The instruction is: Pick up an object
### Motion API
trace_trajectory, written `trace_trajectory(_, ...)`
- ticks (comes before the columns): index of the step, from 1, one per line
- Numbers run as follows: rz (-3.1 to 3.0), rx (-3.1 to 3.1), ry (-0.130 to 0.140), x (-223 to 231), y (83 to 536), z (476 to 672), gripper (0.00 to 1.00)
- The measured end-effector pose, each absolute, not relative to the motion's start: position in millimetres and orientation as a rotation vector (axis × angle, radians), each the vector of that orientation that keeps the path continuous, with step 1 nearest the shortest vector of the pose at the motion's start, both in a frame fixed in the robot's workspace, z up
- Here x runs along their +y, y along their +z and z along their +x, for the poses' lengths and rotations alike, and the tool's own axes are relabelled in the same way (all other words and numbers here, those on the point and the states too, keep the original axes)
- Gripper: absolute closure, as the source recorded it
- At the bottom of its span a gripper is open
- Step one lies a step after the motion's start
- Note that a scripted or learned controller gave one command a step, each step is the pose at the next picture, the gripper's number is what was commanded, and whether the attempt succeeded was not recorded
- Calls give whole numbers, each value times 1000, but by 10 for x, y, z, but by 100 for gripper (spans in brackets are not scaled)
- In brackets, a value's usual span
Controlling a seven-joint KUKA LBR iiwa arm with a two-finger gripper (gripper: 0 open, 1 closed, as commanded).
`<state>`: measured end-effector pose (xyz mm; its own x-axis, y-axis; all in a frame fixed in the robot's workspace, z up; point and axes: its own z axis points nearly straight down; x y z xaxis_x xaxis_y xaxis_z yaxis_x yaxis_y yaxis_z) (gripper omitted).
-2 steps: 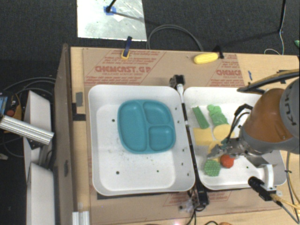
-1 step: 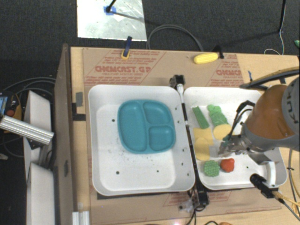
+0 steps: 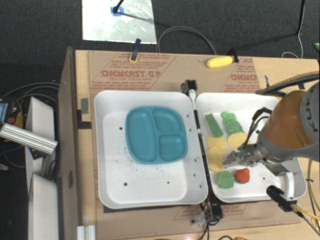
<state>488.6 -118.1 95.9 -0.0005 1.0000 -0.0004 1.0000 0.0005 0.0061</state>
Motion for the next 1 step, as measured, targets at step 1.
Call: trace_trajectory(1, 2206, 2221, 8, -1502, 855, 5923, 0)
